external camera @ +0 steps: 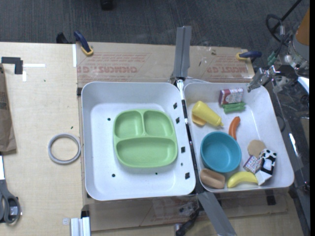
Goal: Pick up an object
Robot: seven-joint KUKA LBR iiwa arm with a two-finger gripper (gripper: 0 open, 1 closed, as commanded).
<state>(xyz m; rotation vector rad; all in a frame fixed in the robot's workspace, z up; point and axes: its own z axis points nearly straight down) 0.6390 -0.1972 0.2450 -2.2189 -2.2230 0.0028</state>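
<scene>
The right bin (275,113) holds several toy items: a yellow bottle (205,114), a blue bowl (221,151), an orange carrot (234,127), a red and white carton (231,96) with a green piece (234,107) below it, a hot dog (212,179), a banana (242,179), a tan cookie (256,147) and a black-and-white carton (268,162). My gripper (263,78) hovers over the bin's far right corner, just right of the red and white carton, with nothing seen in it.
The left bin (93,132) holds a green divided plate (145,138). On the bench to the left lie a grey tape ring (64,148), a brown bag (6,117) and scissors (9,205). Blue clamps (83,42) sit at the back edge.
</scene>
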